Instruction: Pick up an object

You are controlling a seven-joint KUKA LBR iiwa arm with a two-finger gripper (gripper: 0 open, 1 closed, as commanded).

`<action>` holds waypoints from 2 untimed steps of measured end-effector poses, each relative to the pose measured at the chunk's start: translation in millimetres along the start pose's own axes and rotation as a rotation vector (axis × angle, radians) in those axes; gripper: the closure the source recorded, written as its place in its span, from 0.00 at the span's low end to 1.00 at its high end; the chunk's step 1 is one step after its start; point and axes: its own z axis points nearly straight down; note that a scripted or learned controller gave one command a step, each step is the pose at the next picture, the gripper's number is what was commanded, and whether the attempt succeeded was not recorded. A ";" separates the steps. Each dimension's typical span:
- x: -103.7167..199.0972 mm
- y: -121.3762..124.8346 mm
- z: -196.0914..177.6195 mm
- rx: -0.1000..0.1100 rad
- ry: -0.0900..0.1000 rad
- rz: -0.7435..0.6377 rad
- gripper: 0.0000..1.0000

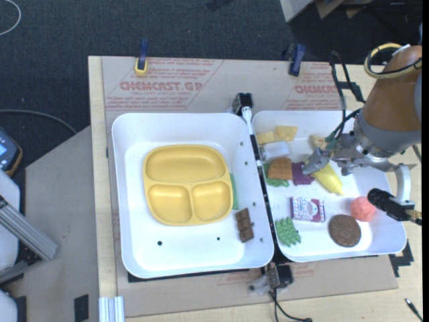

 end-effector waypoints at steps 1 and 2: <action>4.6 -8.4 58.8 0.001 0.001 0.000 0.00; 5.4 -8.7 82.1 -0.001 0.000 -0.001 0.00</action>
